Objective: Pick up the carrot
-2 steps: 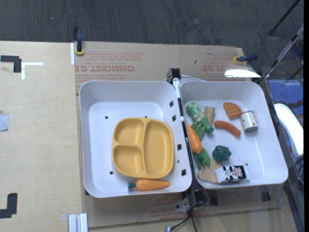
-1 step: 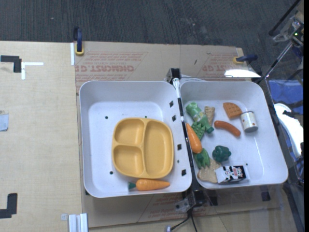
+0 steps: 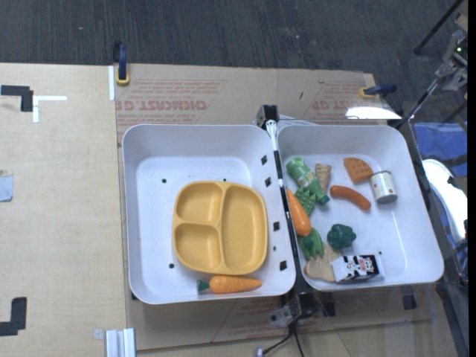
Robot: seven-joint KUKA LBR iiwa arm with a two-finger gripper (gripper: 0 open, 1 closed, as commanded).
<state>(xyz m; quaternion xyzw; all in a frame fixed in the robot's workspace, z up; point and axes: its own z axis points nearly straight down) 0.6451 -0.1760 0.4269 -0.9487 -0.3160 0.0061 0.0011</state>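
Note:
An orange carrot (image 3: 232, 283) with a small green stub at its left end lies flat in the left bin (image 3: 134, 222). It rests along the front wall, just below the yellow divided plate (image 3: 221, 227). A second orange carrot-like piece (image 3: 298, 214) lies at a slant in the right bin (image 3: 418, 222), close to its left wall, among green toy vegetables.
The right bin holds several toy foods: a green bottle (image 3: 300, 173), a cracker (image 3: 322, 175), a waffle piece (image 3: 358, 169), a sausage (image 3: 349, 196), a silver can (image 3: 384, 187), broccoli (image 3: 341, 236), bread (image 3: 321, 268) and a black-and-white carton (image 3: 359, 267).

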